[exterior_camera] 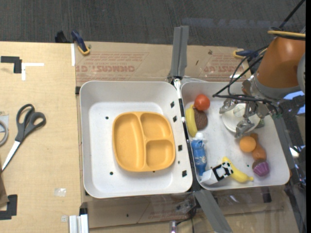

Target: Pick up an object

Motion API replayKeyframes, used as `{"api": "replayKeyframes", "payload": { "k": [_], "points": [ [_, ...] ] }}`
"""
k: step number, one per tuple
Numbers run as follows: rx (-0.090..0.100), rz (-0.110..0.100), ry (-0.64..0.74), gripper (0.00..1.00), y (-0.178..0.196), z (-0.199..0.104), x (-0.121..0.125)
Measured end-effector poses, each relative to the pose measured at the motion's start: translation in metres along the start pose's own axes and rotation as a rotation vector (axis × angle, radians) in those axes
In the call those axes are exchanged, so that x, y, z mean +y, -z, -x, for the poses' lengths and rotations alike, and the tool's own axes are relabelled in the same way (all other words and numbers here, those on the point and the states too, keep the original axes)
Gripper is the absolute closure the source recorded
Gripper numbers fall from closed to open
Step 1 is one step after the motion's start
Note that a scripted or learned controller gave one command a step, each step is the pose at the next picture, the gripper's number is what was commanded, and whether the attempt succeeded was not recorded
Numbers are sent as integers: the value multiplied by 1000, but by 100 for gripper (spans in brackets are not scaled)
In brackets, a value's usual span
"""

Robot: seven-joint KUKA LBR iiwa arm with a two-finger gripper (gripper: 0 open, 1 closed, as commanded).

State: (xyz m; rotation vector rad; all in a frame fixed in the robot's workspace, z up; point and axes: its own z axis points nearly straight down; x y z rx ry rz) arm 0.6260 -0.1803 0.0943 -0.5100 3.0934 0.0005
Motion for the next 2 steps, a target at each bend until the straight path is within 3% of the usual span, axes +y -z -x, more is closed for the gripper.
{"api": "replayKeyframes", "payload": {
  "k": [1, 2],
  "points": [
    [-3, 3, -4, 0, 2, -69, 10],
    [-15, -4, 107, 0, 4, -114, 2]
  ]
}}
